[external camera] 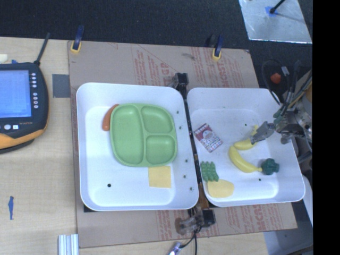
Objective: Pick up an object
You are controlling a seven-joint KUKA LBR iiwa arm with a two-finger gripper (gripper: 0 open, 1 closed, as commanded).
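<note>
My gripper (272, 136) hangs over the right side of the right bin (234, 102). Its fingers are spread open with nothing between them. The left fingertip (258, 136) sits just right of a small yellow banana (244, 144). A larger banana (241, 161) lies below it, with a green broccoli piece (270, 167) at its right end. A red and white packet (207, 137), a green ridged block (209, 171) and a pale yellow slice (220, 188) lie further left in the same bin.
The left bin (90, 185) holds a green divided plate (143, 135), an orange piece (107, 118) tucked at the plate's left edge, and a yellow square (160, 177). A tablet pendant (18, 102) rests at the far left of the bench.
</note>
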